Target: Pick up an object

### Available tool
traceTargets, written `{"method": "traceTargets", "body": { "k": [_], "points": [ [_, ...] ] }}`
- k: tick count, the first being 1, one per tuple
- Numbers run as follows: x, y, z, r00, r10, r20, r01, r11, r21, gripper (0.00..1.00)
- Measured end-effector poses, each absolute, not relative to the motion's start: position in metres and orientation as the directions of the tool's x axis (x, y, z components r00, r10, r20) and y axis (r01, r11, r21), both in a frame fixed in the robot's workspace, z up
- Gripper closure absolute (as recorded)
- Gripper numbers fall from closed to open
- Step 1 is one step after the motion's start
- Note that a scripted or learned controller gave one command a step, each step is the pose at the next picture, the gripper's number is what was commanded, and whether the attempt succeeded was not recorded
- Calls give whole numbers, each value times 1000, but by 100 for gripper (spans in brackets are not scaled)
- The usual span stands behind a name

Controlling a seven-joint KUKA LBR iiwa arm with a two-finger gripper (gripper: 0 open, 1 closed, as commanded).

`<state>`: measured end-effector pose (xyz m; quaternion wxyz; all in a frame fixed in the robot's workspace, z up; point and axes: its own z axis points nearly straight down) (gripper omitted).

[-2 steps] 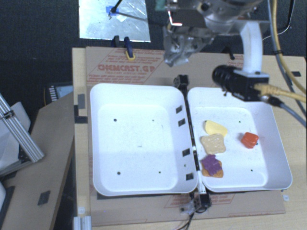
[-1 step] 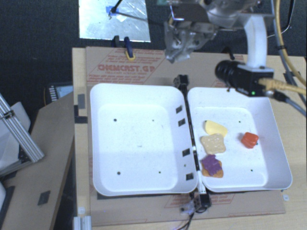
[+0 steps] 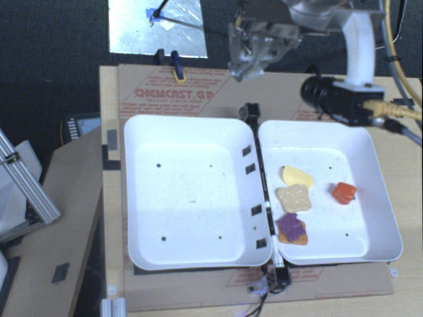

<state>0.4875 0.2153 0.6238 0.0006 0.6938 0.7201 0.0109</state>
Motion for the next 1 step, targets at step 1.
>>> {"method": "traceTargets", "body": {
  "k": [1],
  "points": [
    [488,215,635,-40,999,16,999,40,18,100]
  ]
}}
